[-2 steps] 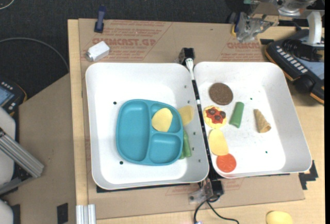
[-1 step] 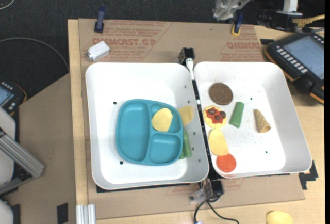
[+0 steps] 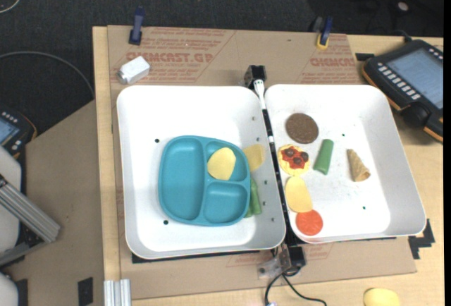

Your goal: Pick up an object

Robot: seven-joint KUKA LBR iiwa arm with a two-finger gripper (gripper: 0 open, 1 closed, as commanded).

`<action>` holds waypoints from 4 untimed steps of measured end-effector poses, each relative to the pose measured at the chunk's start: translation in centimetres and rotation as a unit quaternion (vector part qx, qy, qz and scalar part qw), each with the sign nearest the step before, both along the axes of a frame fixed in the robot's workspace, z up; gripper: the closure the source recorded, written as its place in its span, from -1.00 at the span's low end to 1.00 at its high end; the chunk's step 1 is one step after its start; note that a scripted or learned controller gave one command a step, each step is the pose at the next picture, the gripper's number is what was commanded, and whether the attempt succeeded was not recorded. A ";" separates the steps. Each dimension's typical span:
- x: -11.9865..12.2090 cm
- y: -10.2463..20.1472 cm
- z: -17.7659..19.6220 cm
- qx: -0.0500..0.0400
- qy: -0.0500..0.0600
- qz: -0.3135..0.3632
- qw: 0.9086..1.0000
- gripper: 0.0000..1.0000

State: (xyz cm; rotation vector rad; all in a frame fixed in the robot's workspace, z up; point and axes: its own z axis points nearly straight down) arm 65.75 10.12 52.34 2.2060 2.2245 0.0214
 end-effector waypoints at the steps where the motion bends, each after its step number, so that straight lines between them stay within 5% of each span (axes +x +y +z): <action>1: -6.0 2.8 -9.7 -0.002 0.014 -0.002 1.000 1.00; 2: -5.7 8.3 -7.8 -0.001 0.006 -0.001 1.000 1.00; 3: -8.8 12.6 1.9 0.002 0.002 -0.001 1.000 1.00; 4: -14.7 12.3 -11.1 -0.005 0.016 -0.003 1.000 1.00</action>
